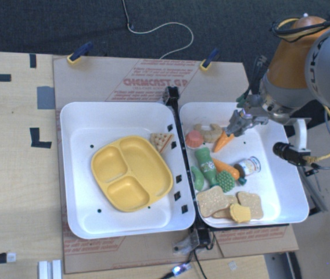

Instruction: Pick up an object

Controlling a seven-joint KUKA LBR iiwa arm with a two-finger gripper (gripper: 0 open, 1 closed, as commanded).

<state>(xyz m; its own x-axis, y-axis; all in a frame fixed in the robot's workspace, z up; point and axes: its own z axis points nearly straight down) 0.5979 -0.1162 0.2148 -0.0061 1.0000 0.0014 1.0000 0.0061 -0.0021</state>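
Note:
My gripper hangs over the back of the right bin, reaching in from the right. Its fingers are shut on the upper end of a small orange carrot, which slants down to the left just above the bin floor. Beside the carrot lie a pink round toy and a beige piece. Further forward in the same bin are green vegetable pieces, a second carrot and a small tin.
Bread slices and a yellow piece lie at the right bin's front. The left bin holds a yellow divided plate and a waffle-like cracker. A black divider runs between the bins.

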